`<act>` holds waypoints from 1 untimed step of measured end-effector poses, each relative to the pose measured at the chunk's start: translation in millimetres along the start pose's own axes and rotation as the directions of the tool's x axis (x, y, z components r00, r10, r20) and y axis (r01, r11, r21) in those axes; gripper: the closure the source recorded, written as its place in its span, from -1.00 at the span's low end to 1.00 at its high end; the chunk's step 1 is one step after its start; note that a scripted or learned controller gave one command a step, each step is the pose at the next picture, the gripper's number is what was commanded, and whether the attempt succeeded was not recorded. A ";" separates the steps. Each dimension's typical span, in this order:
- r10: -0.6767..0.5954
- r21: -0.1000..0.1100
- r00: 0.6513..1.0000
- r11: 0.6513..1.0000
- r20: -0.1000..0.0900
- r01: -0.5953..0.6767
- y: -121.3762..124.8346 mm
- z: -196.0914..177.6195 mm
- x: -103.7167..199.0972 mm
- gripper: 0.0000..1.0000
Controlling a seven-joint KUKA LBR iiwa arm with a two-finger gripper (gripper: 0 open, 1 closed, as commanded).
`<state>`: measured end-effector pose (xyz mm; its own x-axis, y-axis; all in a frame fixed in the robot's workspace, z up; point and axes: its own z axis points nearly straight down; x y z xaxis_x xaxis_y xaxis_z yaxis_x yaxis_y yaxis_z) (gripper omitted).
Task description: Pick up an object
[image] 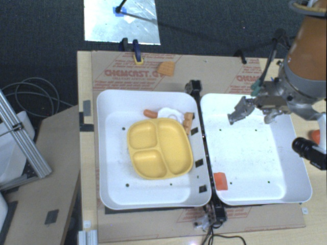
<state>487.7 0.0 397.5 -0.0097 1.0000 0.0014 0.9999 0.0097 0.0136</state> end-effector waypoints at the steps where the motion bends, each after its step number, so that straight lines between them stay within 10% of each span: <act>1: 0.017 0.023 1.000 1.000 0.003 -0.018 -5.9 163.3 -92.2 -1.00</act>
